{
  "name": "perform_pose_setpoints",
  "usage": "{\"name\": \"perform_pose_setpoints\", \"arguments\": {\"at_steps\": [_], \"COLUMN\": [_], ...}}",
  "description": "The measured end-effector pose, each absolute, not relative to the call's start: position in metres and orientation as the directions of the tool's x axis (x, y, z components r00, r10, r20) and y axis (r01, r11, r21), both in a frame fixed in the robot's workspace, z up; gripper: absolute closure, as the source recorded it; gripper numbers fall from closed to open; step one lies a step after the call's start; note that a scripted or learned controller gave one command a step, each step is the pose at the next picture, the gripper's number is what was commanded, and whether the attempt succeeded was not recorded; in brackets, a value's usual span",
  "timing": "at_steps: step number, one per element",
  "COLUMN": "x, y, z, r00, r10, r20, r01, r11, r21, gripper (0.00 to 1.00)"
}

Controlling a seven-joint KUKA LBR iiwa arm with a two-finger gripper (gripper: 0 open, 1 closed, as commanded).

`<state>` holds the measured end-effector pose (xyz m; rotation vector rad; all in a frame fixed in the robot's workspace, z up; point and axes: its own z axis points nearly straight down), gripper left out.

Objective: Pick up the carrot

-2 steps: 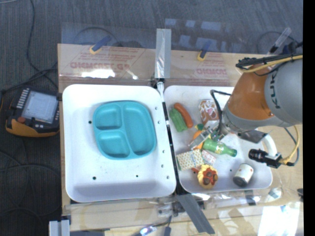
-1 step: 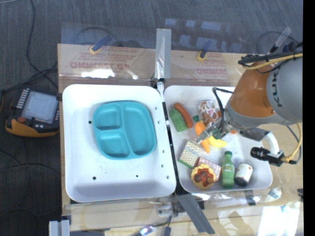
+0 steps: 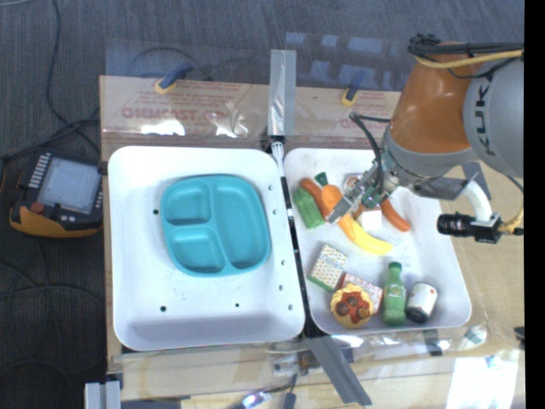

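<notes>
The arm (image 3: 477,83) runs off the right edge; the end effector (image 3: 362,196) hides part of a white block (image 3: 371,221), its finger state unclear

The pincer (image 3: 361,196) hovers just beside the carrot (image 3: 329,194) in the right bin (image 3: 451,301).

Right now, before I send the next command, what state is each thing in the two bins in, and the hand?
Carrot: lying in the right bin, beside the green vegetable.
Hand: low over the right bin, right of the carrot.
Banana: lying flat.
Green bottle: lying down.
Can: on its side.
Pizza: flat, near the front wall.
Blue divided plate: upright in the left bin.
</notes>
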<state>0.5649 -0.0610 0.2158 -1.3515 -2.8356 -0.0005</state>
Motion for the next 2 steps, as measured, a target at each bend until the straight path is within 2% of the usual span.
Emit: {"name": "perform_pose_setpoints", "arguments": {"at_steps": [1,2], "x": [0.537,0.597], "y": [-0.127,-0.145], "z": [0.164,0.232], "r00": [-0.562,-0.42], "r10": [0.827,0.907], "r20": [0.0,0.0], "r01": [0.827,0.907], "r11": [0.562,0.42], "r21": [-0.004,-0.004], "gripper": [1.0,1.0]}}
